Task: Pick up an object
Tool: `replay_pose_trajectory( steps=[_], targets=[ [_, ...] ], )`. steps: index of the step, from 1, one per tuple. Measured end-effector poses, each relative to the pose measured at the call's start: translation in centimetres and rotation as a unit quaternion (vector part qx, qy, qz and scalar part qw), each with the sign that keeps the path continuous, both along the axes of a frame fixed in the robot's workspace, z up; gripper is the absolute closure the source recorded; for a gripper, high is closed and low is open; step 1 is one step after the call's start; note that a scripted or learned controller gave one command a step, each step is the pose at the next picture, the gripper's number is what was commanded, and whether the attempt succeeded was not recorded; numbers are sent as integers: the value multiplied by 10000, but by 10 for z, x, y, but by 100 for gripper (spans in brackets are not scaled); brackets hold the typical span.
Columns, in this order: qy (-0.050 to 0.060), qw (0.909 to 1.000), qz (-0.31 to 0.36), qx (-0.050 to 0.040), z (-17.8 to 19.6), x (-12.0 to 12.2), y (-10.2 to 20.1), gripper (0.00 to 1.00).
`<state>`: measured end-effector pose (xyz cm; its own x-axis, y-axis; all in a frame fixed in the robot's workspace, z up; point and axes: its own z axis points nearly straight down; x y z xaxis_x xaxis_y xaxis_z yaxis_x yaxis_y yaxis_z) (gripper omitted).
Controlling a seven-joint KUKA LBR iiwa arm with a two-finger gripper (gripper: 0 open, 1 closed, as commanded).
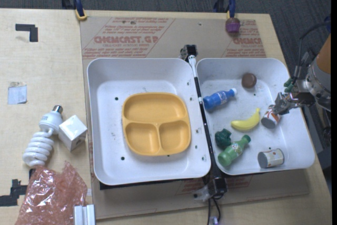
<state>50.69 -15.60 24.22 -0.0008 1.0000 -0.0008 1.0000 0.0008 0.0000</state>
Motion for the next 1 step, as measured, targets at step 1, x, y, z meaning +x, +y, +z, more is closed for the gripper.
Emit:
replay_pose_trajectory(
  steps=[1],
  targets=[
    [-76,10000,-13,-22,-134,34,-5,0]
  ],
)
